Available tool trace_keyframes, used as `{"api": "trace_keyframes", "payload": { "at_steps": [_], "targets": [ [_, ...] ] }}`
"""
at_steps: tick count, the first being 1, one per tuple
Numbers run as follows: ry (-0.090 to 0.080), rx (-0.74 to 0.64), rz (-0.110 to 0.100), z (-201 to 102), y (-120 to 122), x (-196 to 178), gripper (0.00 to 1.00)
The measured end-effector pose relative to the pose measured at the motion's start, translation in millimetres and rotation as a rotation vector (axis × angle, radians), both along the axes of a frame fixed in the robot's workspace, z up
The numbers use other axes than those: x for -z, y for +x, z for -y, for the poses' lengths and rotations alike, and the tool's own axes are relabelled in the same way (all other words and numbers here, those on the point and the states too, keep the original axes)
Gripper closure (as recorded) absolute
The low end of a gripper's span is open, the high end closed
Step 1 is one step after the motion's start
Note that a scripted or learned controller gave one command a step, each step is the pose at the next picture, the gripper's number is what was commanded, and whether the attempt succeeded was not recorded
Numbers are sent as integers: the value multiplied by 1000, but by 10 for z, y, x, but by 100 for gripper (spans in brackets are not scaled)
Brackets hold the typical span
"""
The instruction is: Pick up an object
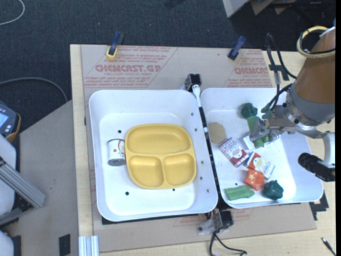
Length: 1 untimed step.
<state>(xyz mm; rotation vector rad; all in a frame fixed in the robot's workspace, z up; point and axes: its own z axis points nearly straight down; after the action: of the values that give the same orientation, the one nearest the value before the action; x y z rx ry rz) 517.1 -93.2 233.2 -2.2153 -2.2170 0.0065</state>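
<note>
Camera view: the gripper is lowered onto a green object in the right bin, finger state indiscernible, so a grasp and lift is judged next.

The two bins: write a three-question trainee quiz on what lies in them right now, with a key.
1. True or false: the yellow divided tray lies in the right bin.
2. Which item touches the tray's left edge? A) small can B) dark green lump C) red and white packet
3. Fill in: the gripper is over the ____ bin.

Key:
1. False; it lies in the left bin.
2. A.
3. Right; it is over a green item there. Whether that item sits between the fingers cannot be told.
</note>
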Motion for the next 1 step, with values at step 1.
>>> {"api": "trace_keyframes", "payload": {
  "at_steps": [1],
  "targets": [
    [0,1,-1,-25,-184,157,100]
  ]
}}
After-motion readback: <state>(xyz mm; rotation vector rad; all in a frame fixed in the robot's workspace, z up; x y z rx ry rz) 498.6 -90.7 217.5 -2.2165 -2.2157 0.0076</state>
